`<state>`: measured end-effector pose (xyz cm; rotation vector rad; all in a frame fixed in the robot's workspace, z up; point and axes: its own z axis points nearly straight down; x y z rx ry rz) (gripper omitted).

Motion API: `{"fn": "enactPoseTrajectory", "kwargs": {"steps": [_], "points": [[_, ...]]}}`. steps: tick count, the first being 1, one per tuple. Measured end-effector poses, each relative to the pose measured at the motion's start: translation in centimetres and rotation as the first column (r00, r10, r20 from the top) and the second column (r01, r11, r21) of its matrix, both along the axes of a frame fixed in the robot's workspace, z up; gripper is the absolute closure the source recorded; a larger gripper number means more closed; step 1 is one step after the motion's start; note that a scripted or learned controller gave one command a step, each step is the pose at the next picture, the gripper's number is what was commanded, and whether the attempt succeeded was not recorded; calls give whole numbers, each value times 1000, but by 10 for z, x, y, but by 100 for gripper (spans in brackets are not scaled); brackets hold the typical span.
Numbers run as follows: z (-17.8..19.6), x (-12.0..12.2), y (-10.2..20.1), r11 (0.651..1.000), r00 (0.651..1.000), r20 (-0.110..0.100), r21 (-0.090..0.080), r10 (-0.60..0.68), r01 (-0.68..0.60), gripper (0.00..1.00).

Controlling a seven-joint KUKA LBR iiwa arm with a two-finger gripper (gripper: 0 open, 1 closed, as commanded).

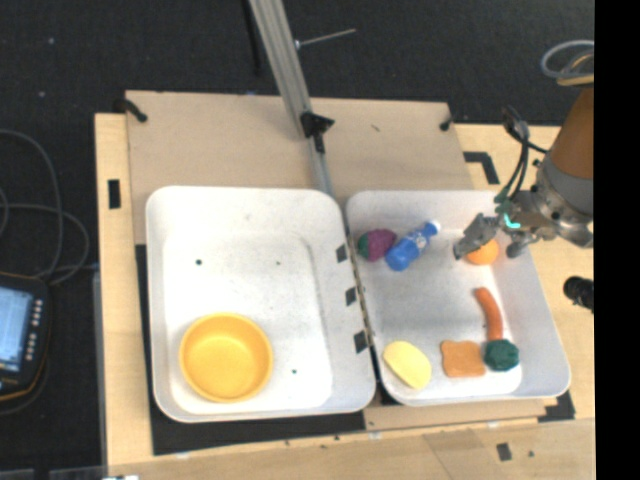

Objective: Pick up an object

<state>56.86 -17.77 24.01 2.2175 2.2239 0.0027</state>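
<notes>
From above, the gripper (492, 236) hangs over the right white bin (436, 208), its dark fingers (472, 236) spread open either side of a small round orange ball (483, 254) near the bin's right wall.

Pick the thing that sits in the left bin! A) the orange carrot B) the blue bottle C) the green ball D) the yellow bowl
D: the yellow bowl rests near the front corner of the left bin, while the blue bottle, the orange carrot and the green ball all lie in the right bin.
</notes>
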Motion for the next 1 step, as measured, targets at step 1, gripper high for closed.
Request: {"fn": "enactPoseTrajectory", "kwargs": {"steps": [1], "points": [[-52, 4, 7, 1000, 1000, -6, -2, -1, 1, 0]]}}
